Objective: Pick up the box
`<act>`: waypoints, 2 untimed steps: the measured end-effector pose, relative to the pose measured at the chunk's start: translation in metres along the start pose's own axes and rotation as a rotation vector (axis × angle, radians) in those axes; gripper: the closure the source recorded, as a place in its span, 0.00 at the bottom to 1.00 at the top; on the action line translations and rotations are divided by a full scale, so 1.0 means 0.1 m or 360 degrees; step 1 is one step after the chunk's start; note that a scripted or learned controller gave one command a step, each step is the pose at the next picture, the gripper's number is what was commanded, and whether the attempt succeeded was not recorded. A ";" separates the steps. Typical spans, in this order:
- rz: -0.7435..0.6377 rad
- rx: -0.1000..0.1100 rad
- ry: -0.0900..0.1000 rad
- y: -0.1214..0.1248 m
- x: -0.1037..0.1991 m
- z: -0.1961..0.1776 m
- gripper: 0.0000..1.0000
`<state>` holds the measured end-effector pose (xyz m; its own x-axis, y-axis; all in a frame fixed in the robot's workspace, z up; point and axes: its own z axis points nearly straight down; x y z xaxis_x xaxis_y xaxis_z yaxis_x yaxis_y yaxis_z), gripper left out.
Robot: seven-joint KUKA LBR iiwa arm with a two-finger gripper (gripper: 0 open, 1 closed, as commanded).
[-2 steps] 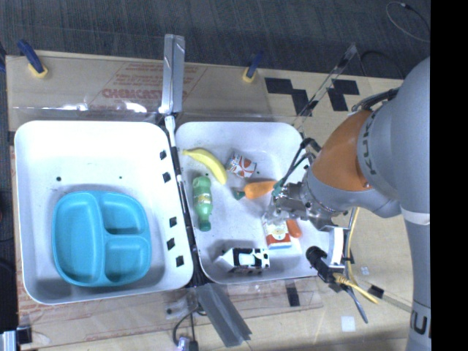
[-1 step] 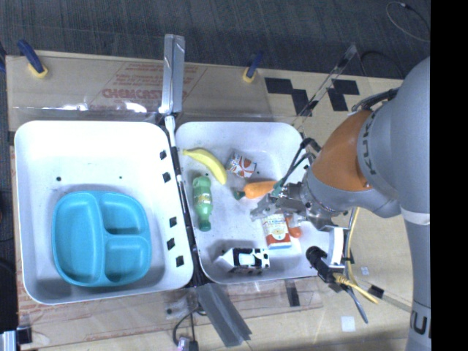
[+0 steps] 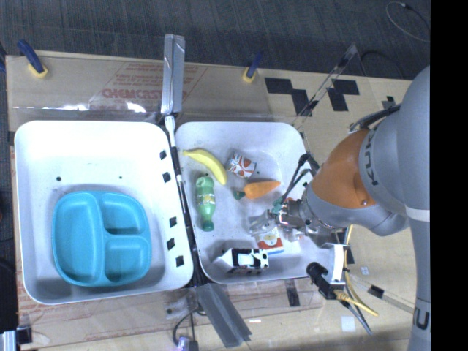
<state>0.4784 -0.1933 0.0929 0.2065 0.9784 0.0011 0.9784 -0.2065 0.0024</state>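
Item: box (image 3: 271, 243), small, orange and white, lying in the right bin (image 3: 219, 134), toward its near right corner, partly under the gripper's tip. Gripper (image 3: 281, 221): reached in from the right, low over the bin; its opening cannot be told, and no hold is seen. Relation noted: box lies just below and slightly nearer the bin's front edge than the gripper. Long axis unclear. 1 arm only.

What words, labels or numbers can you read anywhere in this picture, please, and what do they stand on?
"KU", white letters on the grey arm, cut off at the edge.
Red print on the brown cardboard sheet behind the bins: too faint and blurred to read.
Print on the small red and white box and crumpled red and white packet: too small to read.
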 end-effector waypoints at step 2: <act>0.0097 0.0009 0.0000 0.08 0.45 -1.00 1.00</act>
